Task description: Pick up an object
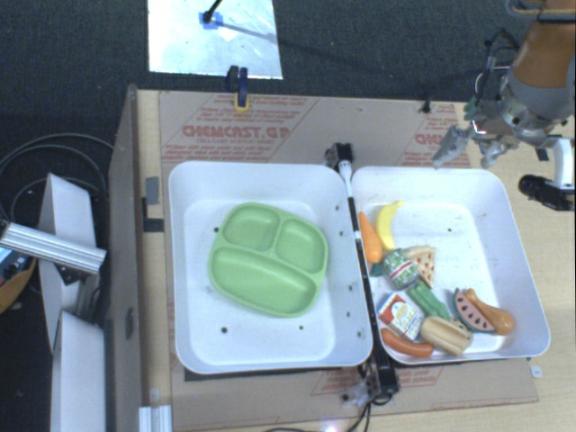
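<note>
The right bin [504, 232] holds several toy foods: a yellow banana [387, 223], an orange carrot [369, 238], a pizza slice [414, 261], a green vegetable [430, 301], a red-and-white packet [400, 316], a hot dog [407, 345], a bread roll [447, 335] and a watermelon slice [474, 310]. My gripper [470, 148] hangs above the bin's far right corner, well away from the food. Its two fingers are spread apart with nothing between them.
The left bin [193, 241] contains a green divided plate [268, 258]. A black clamp [342, 157] sits at the top of the seam between the bins. Cardboard lies under both bins. White boxes and a metal bar stand at the far left.
</note>
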Robot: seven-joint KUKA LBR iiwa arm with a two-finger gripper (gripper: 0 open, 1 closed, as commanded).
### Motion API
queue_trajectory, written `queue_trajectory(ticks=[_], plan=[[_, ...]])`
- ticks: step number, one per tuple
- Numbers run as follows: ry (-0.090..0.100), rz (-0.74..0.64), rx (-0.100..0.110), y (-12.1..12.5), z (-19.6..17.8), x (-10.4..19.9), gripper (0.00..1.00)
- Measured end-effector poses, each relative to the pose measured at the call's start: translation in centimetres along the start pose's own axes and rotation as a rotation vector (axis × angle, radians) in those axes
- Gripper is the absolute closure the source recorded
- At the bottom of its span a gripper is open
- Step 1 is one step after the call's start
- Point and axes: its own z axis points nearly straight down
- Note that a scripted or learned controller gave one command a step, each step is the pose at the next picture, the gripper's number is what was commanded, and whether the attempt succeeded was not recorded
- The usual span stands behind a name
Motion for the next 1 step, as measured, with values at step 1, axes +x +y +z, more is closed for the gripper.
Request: queue_trajectory(ticks=[1], plan=[[0.005, -0.005, 0.014, -4.18, 15.47, 5.93, 0.00]])
